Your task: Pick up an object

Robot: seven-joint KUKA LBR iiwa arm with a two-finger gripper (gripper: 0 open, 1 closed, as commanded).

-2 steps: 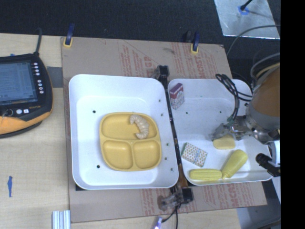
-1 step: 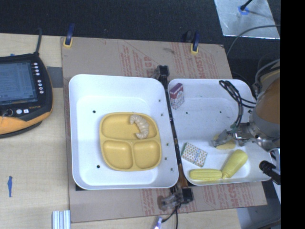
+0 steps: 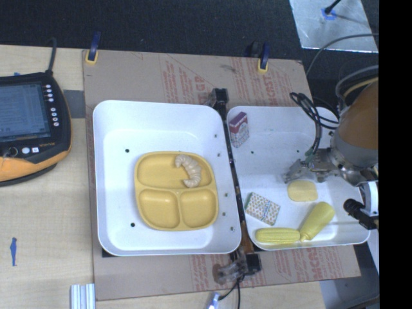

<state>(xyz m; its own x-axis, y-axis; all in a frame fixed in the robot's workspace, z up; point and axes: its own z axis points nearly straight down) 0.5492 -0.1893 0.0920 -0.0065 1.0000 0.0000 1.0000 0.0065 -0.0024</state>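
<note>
My gripper (image 3: 308,171) hangs low over the right side of the right bin (image 3: 277,140), at the end of the grey arm with the orange band. Just below it in the view lies a pale yellow disc (image 3: 302,191), close to the gripper; whether they touch I cannot tell. Along the bin's front edge are a yellow corn cob (image 3: 277,236) and a yellow-green piece (image 3: 317,220). To their left lies a patterned packet (image 3: 262,208). A small red-and-white carton (image 3: 239,128) stands at the bin's back left.
The left bin (image 3: 109,172) holds a yellow divided plate (image 3: 175,208) with a shrimp (image 3: 190,170) in its back compartment. A teach pendant (image 3: 29,124) rests on the bench at far left. Cables run along the arm near the right bin's back right corner.
</note>
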